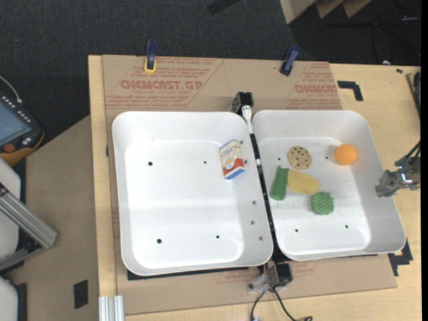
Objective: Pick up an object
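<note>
Though parked at the 3 o'clock rim of the right bin [394,226], not yet over any target. Cannot tell whether the jaws stand wide or narrow: too small and blurred at the picture's edge. No object seen between them.

Candidates for the pick, all apart from the jaws:
- orange ball [346,154], toward 1 o'clock in the right bin, nearest the jaws
- round cookie [299,156], toward 11 o'clock from the bin's middle
- yellow piece [303,182] near the middle, touching or almost touching the green stick [279,183] at its 9 o'clock
- knobbly green ball [322,203], just beside the yellow piece at its 5 o'clock
- small carton [232,160] in the left bin [127,199], toward 2 o'clock, close to the divide

Likely troubles, judged from the layout:
- Orange ball: round, so prone to rolling away or squirting out under an off-centre close.
- Cookie: apparently flat against the floor, so liable to be scraped over rather than gripped.
- Yellow piece, green stick and knobbly green ball: crowded, so risk of nudging a neighbour or pinching two at once.
- Carton: a long reach across the shared rims from 3 o'clock, with risk of clipping them.
- Descending too near the 3 o'clock wall: risk of striking the rim and jolting the bin on the desk [200,79].
</note>
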Robot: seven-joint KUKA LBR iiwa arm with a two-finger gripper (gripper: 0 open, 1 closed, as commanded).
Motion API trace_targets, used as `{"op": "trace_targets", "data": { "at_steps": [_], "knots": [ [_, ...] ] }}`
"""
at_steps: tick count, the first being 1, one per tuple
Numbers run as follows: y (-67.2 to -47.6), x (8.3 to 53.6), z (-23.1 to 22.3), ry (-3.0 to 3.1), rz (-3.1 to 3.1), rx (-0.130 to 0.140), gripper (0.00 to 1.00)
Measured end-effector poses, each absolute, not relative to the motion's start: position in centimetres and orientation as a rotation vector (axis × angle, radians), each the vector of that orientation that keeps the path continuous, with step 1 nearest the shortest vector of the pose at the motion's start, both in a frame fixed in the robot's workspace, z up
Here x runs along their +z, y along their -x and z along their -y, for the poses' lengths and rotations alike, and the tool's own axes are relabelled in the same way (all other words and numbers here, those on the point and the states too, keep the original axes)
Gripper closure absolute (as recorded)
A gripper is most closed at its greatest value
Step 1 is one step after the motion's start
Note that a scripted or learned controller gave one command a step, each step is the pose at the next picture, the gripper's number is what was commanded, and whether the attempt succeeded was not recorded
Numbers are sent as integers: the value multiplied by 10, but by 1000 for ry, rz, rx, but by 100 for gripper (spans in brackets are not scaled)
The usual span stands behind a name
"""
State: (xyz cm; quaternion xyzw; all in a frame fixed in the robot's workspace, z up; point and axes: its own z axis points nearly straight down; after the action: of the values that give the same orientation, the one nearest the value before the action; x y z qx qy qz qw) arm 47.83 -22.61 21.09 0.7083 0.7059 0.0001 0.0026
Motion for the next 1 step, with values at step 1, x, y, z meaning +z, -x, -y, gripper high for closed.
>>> {"op": "trace_targets", "data": {
  "at_steps": [1],
  "knots": [
    [-481, 282, 224, -2212, -2216, 5, 100]
  ]
}}
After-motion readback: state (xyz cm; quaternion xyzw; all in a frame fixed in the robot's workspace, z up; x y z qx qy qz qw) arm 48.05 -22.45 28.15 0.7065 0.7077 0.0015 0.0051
